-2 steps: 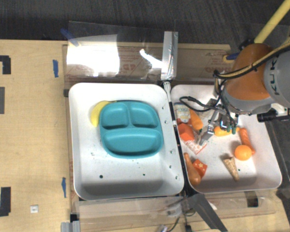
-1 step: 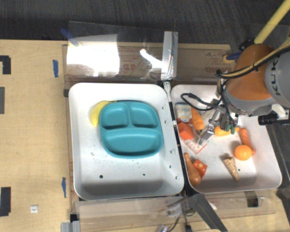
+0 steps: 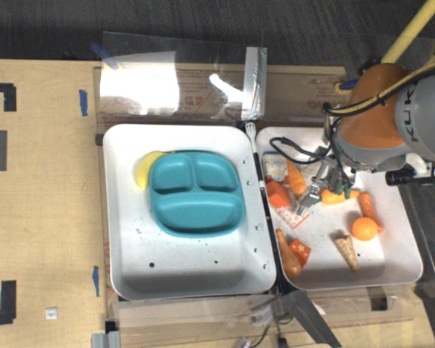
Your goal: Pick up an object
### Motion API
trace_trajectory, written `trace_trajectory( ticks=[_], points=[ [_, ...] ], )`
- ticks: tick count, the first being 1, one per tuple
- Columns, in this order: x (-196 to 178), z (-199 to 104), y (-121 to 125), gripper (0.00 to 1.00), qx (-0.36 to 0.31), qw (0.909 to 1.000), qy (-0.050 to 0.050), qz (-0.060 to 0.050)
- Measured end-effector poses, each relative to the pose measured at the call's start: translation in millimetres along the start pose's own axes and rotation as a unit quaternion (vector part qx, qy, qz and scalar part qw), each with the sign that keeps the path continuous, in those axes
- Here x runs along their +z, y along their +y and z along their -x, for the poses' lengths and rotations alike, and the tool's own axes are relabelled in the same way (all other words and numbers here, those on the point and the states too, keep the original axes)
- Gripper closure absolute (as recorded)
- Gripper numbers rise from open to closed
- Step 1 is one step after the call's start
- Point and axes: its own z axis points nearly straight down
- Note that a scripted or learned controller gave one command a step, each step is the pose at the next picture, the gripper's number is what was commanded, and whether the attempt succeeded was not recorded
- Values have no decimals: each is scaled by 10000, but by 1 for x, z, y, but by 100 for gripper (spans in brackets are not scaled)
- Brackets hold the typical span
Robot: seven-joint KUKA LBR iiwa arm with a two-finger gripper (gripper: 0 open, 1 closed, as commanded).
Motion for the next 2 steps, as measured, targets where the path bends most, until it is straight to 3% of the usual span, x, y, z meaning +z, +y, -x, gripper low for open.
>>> trace_trajectory(
  ticks=[2],
  points=[
    [0, -1, 4, 0, 448, 9990, -14, -3]
  ],
)
